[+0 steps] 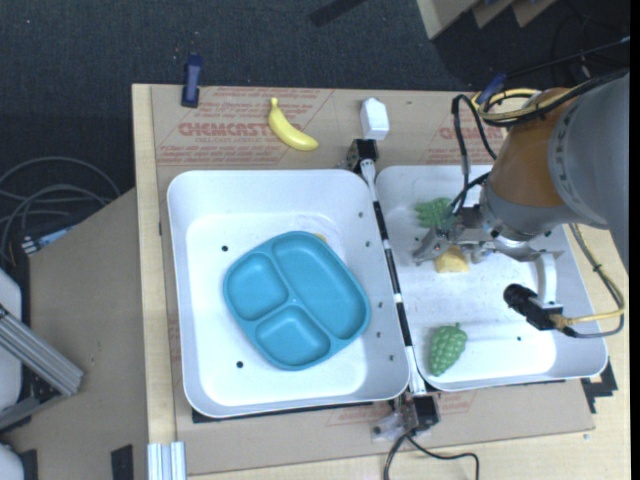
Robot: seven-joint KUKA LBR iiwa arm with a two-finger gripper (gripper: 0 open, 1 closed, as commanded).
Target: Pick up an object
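**Arm down in the right bin, over a yellow piece**

Nearest the camera, green grapes (447, 348) sit at the front of the right bin (560, 366). Beside it, the left bin (190, 268) carries a blue 3-compartment plate (293, 298). Further in, the gripper (447, 248) is low over a small yellow object (455, 262), and whether its grip is open or closed can't be told. A leafy green piece (434, 211) lies just beyond. Farthest back, a banana (289, 128) rests on the bench (230, 128).
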